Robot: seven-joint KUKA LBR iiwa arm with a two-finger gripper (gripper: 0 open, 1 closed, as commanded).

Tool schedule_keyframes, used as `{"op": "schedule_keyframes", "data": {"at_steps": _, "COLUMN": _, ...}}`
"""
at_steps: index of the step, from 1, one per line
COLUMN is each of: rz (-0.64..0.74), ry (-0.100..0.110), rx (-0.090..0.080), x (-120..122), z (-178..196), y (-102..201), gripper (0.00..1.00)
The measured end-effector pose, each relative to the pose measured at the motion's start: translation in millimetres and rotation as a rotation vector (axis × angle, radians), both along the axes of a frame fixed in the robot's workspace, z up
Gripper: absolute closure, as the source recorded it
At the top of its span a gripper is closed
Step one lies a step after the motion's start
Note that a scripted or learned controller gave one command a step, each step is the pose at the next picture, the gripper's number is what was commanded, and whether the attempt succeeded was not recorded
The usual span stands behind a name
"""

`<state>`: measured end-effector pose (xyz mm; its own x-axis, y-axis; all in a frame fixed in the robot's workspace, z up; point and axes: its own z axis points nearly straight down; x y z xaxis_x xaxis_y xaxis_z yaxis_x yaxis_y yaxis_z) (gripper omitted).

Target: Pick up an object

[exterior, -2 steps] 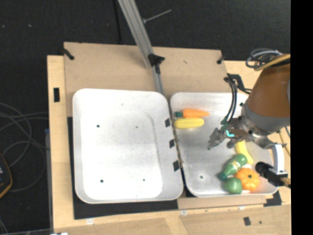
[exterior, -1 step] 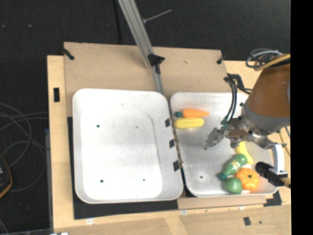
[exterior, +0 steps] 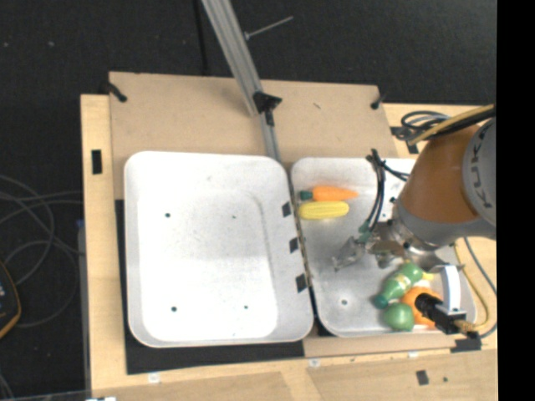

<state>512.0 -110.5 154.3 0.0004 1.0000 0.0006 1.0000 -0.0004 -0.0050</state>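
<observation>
Claw (exterior: 355, 253) low in right bin (exterior: 334, 307), grip state unclear. Toy corn (exterior: 323, 210) just beyond: light, rigid, slick plastic; grasp across narrow middle.

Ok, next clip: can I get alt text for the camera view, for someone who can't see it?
A grey and orange robot arm reaches from the right over the right-hand white bin, its gripper low near the bin's middle. That bin holds a toy carrot and a corn cob near the far edge, and green and orange toys at the near right corner.
</observation>
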Motion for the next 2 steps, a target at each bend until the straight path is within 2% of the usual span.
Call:
{"op": "schedule_keyframes", "data": {"at_steps": 1, "rz": 0.000, "ry": -0.001, "rx": 0.000, "x": -1, "z": -52, "y": 0, "gripper": 0.00}}
{"op": "schedule_keyframes", "data": {"at_steps": 2, "rz": -0.001, "ry": -0.007, "rx": 0.000, "x": 1, "z": -39, "y": -1, "gripper": 1.00}}
